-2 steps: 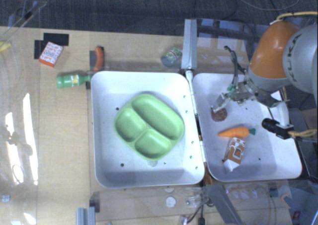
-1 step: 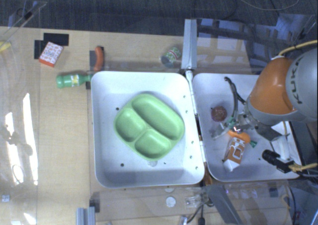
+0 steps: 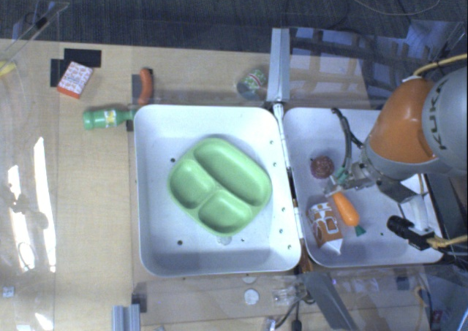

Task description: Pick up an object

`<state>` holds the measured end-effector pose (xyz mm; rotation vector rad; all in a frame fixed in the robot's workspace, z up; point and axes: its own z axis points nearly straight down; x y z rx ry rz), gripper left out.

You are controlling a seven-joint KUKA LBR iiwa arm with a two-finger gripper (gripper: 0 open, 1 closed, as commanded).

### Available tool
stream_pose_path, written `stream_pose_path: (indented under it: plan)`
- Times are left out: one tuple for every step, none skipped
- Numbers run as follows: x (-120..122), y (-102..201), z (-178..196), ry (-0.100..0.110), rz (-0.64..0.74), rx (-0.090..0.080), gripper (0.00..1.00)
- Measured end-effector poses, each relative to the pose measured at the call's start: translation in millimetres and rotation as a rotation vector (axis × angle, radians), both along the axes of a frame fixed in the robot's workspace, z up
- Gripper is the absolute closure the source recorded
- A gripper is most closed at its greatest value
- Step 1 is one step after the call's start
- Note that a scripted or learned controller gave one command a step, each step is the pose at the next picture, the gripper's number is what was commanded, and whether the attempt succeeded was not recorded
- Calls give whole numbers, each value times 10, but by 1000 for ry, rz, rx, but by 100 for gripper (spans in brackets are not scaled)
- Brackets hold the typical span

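Observation:
In the right bin [image 3: 380, 245] lie an orange toy carrot [image 3: 346, 210] with a green tip, a small brown round object [image 3: 322, 167] and a white and orange packet [image 3: 326, 225]. My gripper [image 3: 342, 180] hangs low over this bin, just above the carrot's upper end and right of the brown object. The grey arm with its orange band [image 3: 398, 128] covers the bin's right part. I cannot make out anything held in the gripper.
The left bin [image 3: 157, 242] holds a green divided plate [image 3: 219, 185]. On the bench behind it lie a green bottle [image 3: 106, 118], a small red and white box [image 3: 74, 79], an orange-handled tool [image 3: 145, 85] and a round greenish item [image 3: 253, 82].

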<state>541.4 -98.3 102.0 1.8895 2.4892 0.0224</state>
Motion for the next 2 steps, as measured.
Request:
stream_pose_path:
  plan:
    - [-432, 418, 1405, 10, -146, 0, 100]
    - [-300, 250, 2629, 1, 578, -17, 100]
